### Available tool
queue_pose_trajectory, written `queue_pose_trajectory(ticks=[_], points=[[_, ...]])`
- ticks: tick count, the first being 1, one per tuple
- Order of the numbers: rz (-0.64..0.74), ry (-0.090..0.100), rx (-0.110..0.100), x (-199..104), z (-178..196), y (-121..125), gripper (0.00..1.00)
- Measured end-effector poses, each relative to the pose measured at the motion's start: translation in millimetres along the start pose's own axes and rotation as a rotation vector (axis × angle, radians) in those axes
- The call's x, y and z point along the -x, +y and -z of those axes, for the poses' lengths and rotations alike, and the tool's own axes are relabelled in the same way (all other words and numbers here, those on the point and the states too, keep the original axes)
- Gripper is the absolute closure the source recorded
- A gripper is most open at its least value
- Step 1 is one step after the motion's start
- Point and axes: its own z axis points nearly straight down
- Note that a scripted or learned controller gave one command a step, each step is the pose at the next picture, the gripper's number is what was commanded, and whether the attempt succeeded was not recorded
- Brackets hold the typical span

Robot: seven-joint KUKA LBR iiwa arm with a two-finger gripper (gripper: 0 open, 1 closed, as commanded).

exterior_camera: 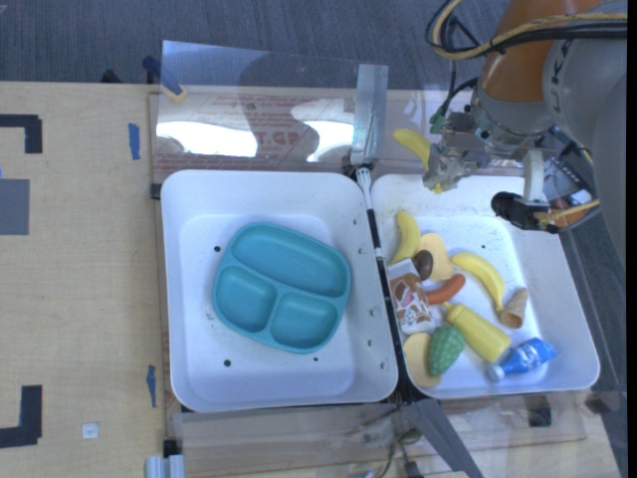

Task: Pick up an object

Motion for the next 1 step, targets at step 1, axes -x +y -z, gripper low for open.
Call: queue_pose_trajectory(ticks=[1], points=[[-0.031, 0.0, -0.012, -69.3, -4.0, -21.7, 1.0]])
